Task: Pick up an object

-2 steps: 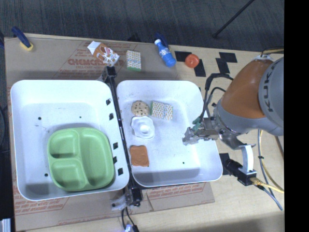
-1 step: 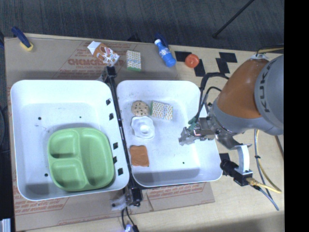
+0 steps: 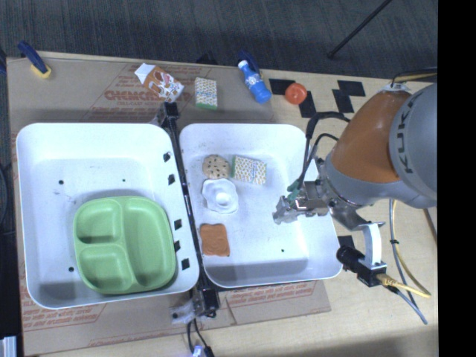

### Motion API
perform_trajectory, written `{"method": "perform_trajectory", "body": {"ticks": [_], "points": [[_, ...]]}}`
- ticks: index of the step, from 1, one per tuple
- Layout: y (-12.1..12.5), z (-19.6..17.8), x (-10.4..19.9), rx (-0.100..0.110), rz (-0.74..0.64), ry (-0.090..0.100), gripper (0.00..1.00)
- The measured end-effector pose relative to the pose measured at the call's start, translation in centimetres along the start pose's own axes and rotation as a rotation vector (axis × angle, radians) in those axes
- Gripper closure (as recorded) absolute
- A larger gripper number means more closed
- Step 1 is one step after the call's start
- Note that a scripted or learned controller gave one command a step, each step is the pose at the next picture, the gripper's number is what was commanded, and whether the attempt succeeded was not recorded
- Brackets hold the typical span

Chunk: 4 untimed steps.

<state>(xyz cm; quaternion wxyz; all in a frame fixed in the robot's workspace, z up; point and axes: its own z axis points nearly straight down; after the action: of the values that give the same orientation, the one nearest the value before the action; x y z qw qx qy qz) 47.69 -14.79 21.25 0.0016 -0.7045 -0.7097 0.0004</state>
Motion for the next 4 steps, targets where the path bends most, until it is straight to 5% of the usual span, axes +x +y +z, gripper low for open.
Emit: {"method": "perform_trajectory", "body": {"ticks": [1, 2, 4], "points": [[-0.1, 0.6, -3.5, -0.002, 0.004, -0.002, 1.0], [0.0, -1.3, 0.0, -0.004, 0.002, -0.001, 1.0], [-0.1, -0.2, -0.7, 0.001, 0.002, 0.0, 1.0]]}}
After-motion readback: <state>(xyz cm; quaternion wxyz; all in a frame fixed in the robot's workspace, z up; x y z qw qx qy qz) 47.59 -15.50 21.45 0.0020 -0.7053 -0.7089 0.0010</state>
